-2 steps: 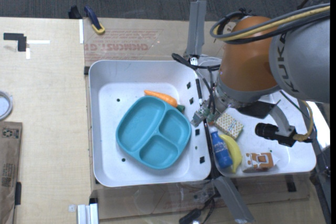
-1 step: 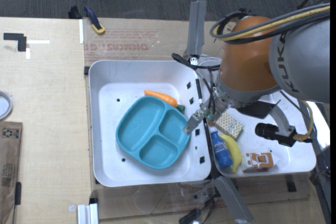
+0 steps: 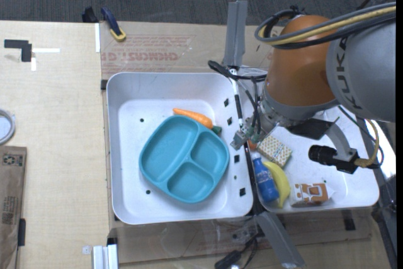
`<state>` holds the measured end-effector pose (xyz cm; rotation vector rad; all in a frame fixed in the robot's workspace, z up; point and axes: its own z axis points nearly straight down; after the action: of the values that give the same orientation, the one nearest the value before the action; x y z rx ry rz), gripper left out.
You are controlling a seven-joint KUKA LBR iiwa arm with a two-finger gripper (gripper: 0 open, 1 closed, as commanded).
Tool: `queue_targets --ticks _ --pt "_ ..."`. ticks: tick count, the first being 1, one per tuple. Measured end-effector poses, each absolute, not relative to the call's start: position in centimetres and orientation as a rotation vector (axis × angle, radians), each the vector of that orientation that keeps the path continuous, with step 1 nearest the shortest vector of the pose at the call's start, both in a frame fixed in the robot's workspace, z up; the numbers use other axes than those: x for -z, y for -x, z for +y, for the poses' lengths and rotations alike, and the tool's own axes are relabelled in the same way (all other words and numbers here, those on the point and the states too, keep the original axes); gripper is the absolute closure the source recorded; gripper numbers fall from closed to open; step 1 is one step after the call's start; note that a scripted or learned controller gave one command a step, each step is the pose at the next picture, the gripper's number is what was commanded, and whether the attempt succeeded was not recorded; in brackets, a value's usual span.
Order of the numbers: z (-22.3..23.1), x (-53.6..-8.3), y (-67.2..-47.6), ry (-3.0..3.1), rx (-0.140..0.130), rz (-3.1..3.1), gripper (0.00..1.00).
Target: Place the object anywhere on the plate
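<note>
Nearest the camera, at the bottom of the right bin (image 3: 352, 201), there's a little brown and white carton (image 3: 311, 194), then a blue bottle (image 3: 264, 179) and a banana (image 3: 278, 178) lying side by side, touching. Just above those sits a speckled sponge-looking block (image 3: 275, 150). The gripper (image 3: 247, 133) hangs right over the divide between the bins, just left of that block, but honestly can't tell how its claw is set, the wrist hides it. Over in the left bin (image 3: 119, 154) the blue three-compartment plate (image 3: 184, 159) sits tilted, and a carrot (image 3: 194, 116) lies off the plate, against its upper rim. Farther back, the arm (image 3: 302, 63) with its orange band looms over the right bin.
</note>
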<state>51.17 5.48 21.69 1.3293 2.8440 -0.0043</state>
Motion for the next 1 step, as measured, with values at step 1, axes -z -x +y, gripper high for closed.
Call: queue_targets --ticks 1 --pt "5.5 -21.69 -51.17 -1.329 0.005 2.844 0.0"
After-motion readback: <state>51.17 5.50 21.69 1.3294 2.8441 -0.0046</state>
